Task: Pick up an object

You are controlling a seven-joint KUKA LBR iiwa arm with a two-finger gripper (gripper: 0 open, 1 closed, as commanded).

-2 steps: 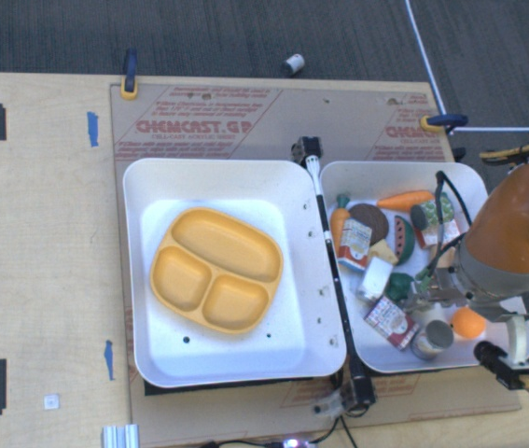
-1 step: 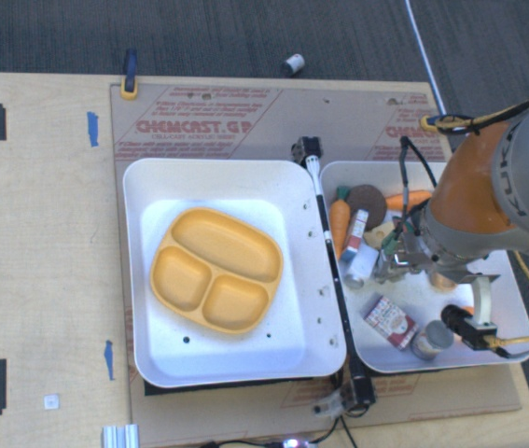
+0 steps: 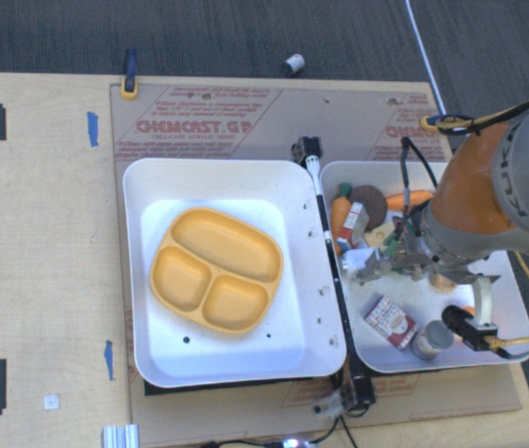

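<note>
i take the nearest things first: at 5 o'clock in the right bin (image 3: pixel 516 329) lie a small red-and-white packet (image 3: pixel 388 318) and a grey can (image 3: pixel 428 342), both free to grab. just beyond, the gripper (image 3: pixel 390 261) reaches into the clutter, presumably lowered for a pick; i cannot tell its state. farther, at 12 o'clock, the carrot (image 3: pixel 341 215) lies half buried. the left bin (image 3: pixel 143 278) keeps the yellow tray (image 3: pixel 215 269) apart.

A yellow-orange three-part tray (image 3: pixel 215 269) lies in the white left bin (image 3: pixel 143 250). In the white right bin (image 3: pixel 516 320), a red-and-white patterned packet (image 3: pixel 387 319) sits at six o'clock and an orange carrot (image 3: pixel 341 215) at ten. The counter (image 3: pixel 40 278) is pale wood with blue tape marks (image 3: pixel 92 129).
</note>
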